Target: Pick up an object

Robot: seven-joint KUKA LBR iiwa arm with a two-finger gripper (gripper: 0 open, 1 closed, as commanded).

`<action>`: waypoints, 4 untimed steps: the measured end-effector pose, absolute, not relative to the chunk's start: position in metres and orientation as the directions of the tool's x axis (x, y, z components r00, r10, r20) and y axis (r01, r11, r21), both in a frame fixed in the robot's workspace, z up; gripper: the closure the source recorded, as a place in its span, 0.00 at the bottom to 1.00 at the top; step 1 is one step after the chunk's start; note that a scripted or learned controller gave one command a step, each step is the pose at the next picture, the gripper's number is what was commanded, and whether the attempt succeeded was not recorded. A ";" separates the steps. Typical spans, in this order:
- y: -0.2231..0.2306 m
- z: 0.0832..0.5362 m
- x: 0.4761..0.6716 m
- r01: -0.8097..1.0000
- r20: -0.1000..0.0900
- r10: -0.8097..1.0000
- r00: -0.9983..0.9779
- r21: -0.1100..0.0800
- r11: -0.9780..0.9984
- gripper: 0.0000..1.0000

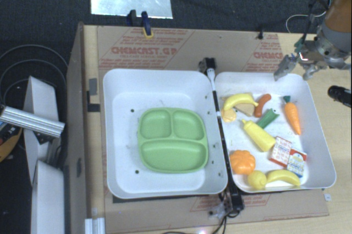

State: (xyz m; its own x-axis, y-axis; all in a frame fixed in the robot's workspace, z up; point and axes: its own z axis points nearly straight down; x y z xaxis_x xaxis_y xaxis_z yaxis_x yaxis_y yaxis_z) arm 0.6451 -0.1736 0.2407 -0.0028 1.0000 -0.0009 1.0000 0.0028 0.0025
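The right bin [322, 139] holds toy food: a yellow banana [240, 101], a red sausage [263, 102], a green piece [268, 118], an orange carrot [292, 117], a yellow bottle [258, 135], a small orange pumpkin [242, 161], a lemon [256, 179], a second banana [283, 177] and a red-and-white carton [287, 153]. My gripper [296, 68] hangs over the bin's far right corner, above and behind the carrot. Its fingers are spread open with nothing between them.
The left bin [118, 117] holds a green divided plate [172, 139]. A black clip [209, 66] sits at the far end of the seam between the bins. Cardboard lies under both bins. A dark object [341, 94] juts in at the right edge.
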 end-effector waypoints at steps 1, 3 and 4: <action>-0.141 0.174 0.633 1.000 0.002 1.000 -0.006 -0.003 0.006 0.00; -0.115 0.088 0.668 1.000 -0.010 1.000 -0.008 -0.015 0.007 0.00; -0.103 0.090 0.638 1.000 -0.002 1.000 0.000 0.014 0.000 0.00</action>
State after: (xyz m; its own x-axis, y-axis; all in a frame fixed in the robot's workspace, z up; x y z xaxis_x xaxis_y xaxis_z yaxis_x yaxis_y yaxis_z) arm 0.6377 -0.1031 0.0903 0.0001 1.0000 -0.0024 0.9999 -0.0001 0.0136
